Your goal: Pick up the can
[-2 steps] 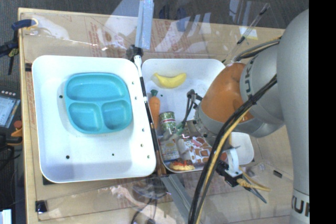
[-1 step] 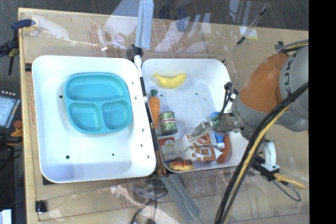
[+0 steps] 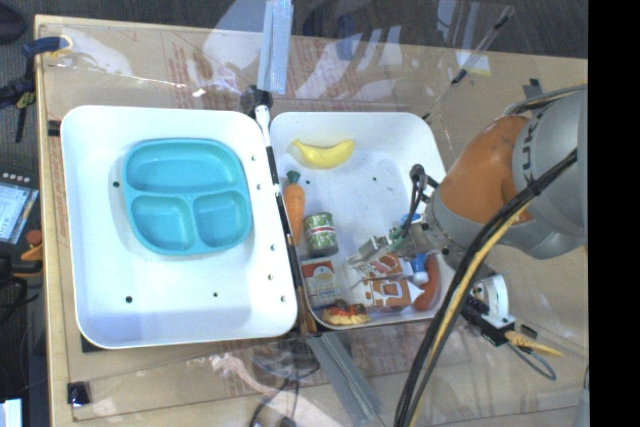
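Observation:
The can (image 3: 320, 233) is small, with a green label and a silver top. It stands upright in the right bin (image 3: 395, 130), just right of the carrot (image 3: 294, 203). My gripper (image 3: 385, 245) hangs low over the bin's front right part, about a can's width to the right of the can and apart from it. It is above a red and white carton (image 3: 388, 290). The orange band (image 3: 480, 180) and grey wrist rise behind it to the right. Nothing shows in the gripper's hold.
A yellow banana (image 3: 323, 152) lies at the back of the right bin. A small red box (image 3: 320, 280), a pastry (image 3: 346, 316) and a sausage (image 3: 430, 287) crowd the front. The left bin (image 3: 90, 305) holds a blue divided plate (image 3: 187, 193). Cables hang at the arm's front.

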Controlling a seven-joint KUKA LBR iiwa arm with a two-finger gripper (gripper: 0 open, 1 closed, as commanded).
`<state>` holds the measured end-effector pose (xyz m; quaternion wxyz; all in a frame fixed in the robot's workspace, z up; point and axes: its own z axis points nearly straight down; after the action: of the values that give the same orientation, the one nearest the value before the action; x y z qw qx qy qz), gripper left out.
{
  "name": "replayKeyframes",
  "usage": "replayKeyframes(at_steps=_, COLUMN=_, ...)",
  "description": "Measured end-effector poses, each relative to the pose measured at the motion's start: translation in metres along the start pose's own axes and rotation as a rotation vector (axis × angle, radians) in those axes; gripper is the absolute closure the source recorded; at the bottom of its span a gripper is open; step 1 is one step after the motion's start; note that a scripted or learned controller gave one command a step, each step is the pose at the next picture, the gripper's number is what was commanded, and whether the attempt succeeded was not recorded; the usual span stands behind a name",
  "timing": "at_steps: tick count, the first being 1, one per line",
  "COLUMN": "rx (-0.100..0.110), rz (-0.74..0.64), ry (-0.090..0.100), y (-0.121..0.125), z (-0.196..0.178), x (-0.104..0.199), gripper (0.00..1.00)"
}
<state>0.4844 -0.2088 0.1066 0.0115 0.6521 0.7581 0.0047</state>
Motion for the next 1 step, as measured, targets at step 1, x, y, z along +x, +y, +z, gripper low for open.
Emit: replayKeyframes(at_steps=1, rx=0.000, rz=0.000, ry=0.000, y=-0.0001, z=0.0003, x=-0.0002, gripper=0.00)
